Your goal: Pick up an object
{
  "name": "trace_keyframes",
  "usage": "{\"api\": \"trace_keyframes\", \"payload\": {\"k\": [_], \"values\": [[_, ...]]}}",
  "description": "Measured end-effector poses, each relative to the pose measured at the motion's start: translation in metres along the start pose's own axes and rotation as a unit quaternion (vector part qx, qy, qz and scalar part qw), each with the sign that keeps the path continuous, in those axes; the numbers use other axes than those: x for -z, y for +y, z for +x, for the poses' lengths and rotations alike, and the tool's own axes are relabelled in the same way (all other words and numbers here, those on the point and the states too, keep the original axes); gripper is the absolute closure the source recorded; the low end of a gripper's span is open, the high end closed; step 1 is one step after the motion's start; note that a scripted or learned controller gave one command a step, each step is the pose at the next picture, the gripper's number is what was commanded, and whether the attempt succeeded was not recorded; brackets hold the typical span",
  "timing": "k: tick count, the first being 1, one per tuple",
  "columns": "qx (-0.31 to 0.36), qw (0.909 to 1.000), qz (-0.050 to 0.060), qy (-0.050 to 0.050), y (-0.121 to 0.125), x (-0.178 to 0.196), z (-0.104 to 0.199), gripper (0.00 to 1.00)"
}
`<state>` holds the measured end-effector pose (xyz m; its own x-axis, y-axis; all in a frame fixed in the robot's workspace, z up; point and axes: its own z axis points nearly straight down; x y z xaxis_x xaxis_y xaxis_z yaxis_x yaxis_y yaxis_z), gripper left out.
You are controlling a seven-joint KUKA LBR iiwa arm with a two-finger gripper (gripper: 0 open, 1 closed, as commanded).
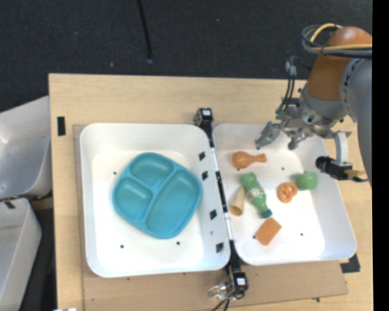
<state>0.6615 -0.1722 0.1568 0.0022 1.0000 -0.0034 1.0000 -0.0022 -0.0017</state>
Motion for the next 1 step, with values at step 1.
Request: {"api": "trace_keyframes", "payload": {"k": [1], "values": [[0.001,1.0000,-0.003,-0.001,0.0016,0.0144,-0.0006,1.00]]}}
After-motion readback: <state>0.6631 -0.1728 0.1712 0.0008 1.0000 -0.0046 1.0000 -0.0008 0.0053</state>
